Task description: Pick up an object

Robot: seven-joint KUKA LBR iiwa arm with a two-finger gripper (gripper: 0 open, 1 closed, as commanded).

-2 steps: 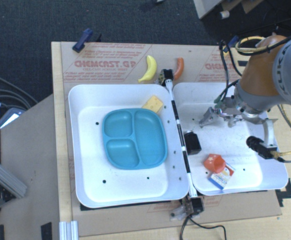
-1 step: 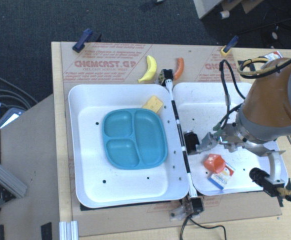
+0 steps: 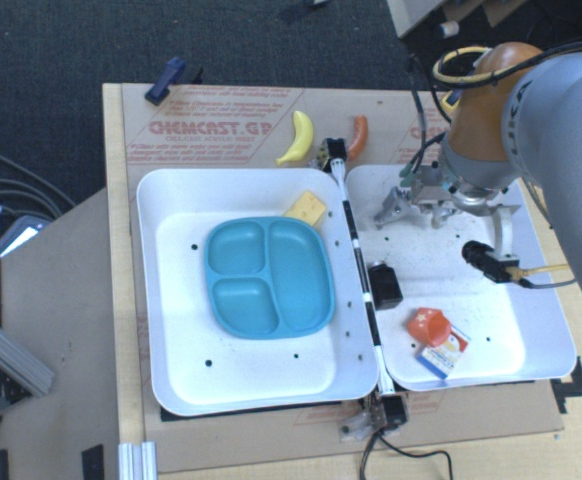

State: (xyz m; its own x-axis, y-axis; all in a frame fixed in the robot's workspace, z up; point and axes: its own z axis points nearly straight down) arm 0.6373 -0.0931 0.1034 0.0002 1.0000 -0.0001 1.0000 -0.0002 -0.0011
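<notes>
My gripper [image 3: 414,208] hangs over the far left part of the right bin [image 3: 531,353], its fingers spread with nothing between them. Closer to the camera in that bin, a black block [image 3: 383,284] rests against the divider. A red-orange object [image 3: 428,323] lies on a small colourful packet [image 3: 443,352] near the front. The left bin [image 3: 171,348] holds a blue divided plate [image 3: 269,274] and a yellow block [image 3: 306,208] at the plate's far edge.
A banana [image 3: 296,138] and an orange-red piece [image 3: 357,136] lie on the board behind the bins. A blue object [image 3: 166,80] sits at the board's far left corner. The arm's grey body fills the upper right.
</notes>
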